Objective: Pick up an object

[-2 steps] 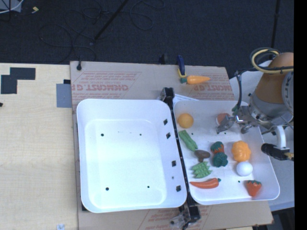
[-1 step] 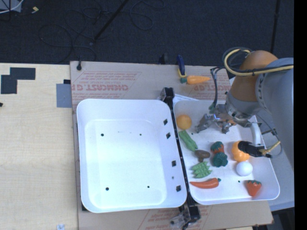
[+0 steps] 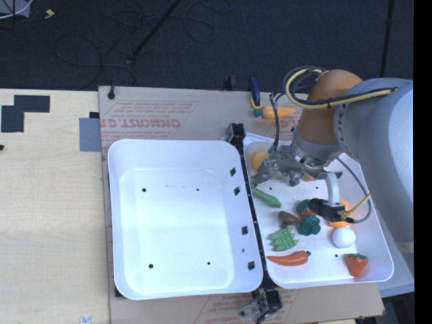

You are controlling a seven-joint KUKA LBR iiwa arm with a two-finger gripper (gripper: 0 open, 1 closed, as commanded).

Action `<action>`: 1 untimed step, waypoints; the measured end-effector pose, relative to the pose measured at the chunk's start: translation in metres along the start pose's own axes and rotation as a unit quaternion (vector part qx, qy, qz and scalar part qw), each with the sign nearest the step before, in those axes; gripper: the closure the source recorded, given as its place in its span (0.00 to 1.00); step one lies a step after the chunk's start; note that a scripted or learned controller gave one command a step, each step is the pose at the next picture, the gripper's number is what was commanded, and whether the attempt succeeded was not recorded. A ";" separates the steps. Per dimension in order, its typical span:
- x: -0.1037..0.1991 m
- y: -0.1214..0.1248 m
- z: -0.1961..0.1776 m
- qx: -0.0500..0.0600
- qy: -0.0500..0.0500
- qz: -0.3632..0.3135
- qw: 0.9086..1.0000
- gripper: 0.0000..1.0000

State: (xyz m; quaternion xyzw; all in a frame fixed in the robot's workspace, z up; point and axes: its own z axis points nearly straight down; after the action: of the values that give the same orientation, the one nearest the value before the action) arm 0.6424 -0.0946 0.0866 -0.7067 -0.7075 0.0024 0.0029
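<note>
No object is being held clear of the bins; the pick is not yet done. All candidate objects are lying in the right bin (image 3: pixel 378 270). A yellow piece (image 3: pixel 259 159) is sitting at the bin's upper left corner, just beside the divider. A green pod (image 3: pixel 266 198) is lying below it. Toward the middle, a brown piece (image 3: pixel 289 217) is resting next to a dark green piece (image 3: pixel 310 225), with a leafy green piece (image 3: pixel 283 238) beneath them and a red pepper (image 3: pixel 289 258) lying lowest, near the bin's front wall. A white egg (image 3: pixel 343 237) and a strawberry (image 3: pixel 357 264) are lying toward the right corner.

The gripper (image 3: pixel 282 171) is reaching down into the upper part of the right bin, between the yellow piece and the green pod and near both. Whether it is touching either cannot be confirmed. Its finger spread is not legible from this angle, so I cannot tell whether it is wide, narrow or gripping anything. Nothing is visibly sitting between its fingers.

The arm (image 3: pixel 368 123) is coming in from the right, its orange band (image 3: pixel 331 86) sitting above the wrist, cables looping around it.

The left bin (image 3: pixel 118 181) is lying beside the right one, sharing the central divider.

Judgement: approach appears to be underway or at grasp height; securing an object and lifting it both remain outstanding.
</note>
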 end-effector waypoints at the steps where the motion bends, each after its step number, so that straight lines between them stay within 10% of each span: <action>1: -0.064 0.001 -0.001 -0.003 0.000 0.001 1.000 0.00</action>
State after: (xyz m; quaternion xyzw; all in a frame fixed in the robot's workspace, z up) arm 0.6435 -0.1590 0.0876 -0.7075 -0.7068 0.0008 0.0006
